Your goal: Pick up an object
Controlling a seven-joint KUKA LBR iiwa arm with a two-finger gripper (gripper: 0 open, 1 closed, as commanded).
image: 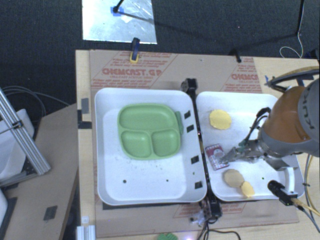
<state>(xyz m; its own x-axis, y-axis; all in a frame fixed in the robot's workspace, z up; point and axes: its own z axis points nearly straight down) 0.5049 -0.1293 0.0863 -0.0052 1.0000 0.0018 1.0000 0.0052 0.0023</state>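
Camera view: gripper [226, 158] fingers' state unclear, just beside red-white packet [214, 155], right bin [265, 100].

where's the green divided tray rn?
The green three-compartment plastic tray lies flat in the left white bin, toward its upper middle, well left of the divider between the bins.

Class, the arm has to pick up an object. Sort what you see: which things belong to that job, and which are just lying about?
Part of the job:
gripper
small packet
yellow disc
tan lump
small yellow piece
right bin

Lying about:
green divided tray
left bin
foil sheet
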